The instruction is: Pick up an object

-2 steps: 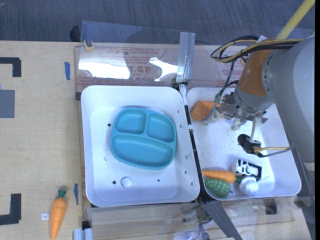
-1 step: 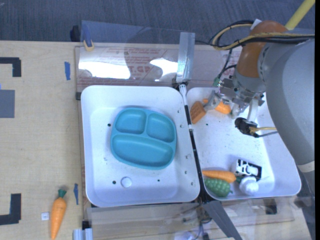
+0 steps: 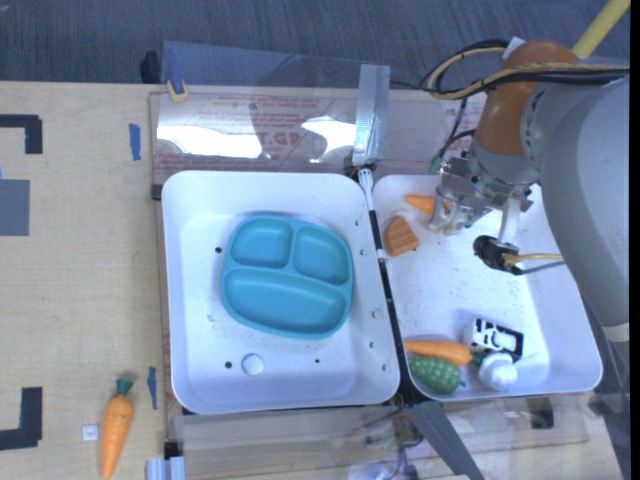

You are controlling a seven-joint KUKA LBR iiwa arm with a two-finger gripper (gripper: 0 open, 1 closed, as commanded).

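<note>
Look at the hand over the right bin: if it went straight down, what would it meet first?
Probably the bare white floor of the right bin, just beside the small orange piece; depth is hard to judge. The hand points downward.

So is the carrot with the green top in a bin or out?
Out. The carrot with the green top lies on the wooden bench, left of the left bin.

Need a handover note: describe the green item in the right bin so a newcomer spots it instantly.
Start at the right-hand white bin and go to its near edge. The green bumpy toy lies there, just under a long orange carrot. It is the bin's one green thing.
</note>
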